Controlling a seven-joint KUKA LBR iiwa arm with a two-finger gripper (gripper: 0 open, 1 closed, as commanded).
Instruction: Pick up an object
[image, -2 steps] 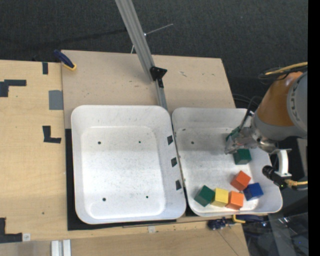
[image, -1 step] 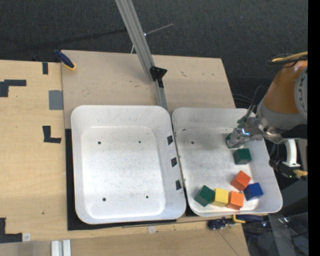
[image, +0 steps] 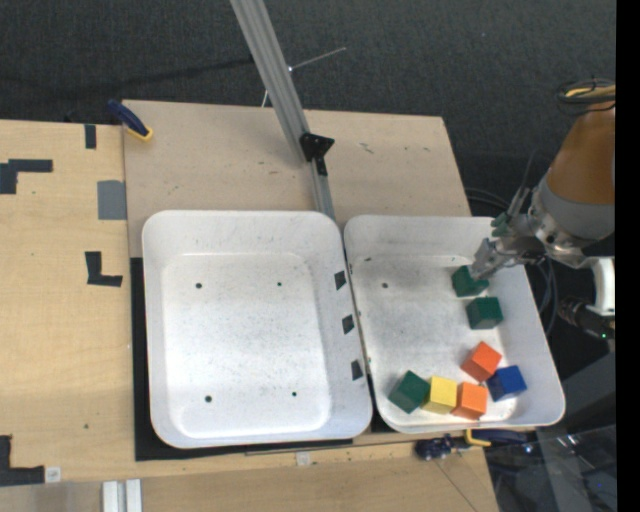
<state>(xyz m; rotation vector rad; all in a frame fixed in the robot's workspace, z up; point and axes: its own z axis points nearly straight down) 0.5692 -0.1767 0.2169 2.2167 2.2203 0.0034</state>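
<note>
Arm reached in over the right bin (image: 400, 300), orange band above the wrist, gripper (image: 486, 262) low near that bin's far right wall. Gripper tip sat right at a dark green block (image: 465, 281); whether the block was pinched or merely touched could not be told, nor how the claw stood. A second dark green block (image: 485, 313) lay just nearer the camera from the first, apart from it. Toward the right bin's near rim: an orange block (image: 483, 359), a blue block (image: 508, 381) beside it, then a row of green block (image: 408, 390), yellow block (image: 442, 392) and another orange block (image: 471, 399), these three touching. Left bin (image: 160, 300) stood beside the right bin, rims meeting.
</note>
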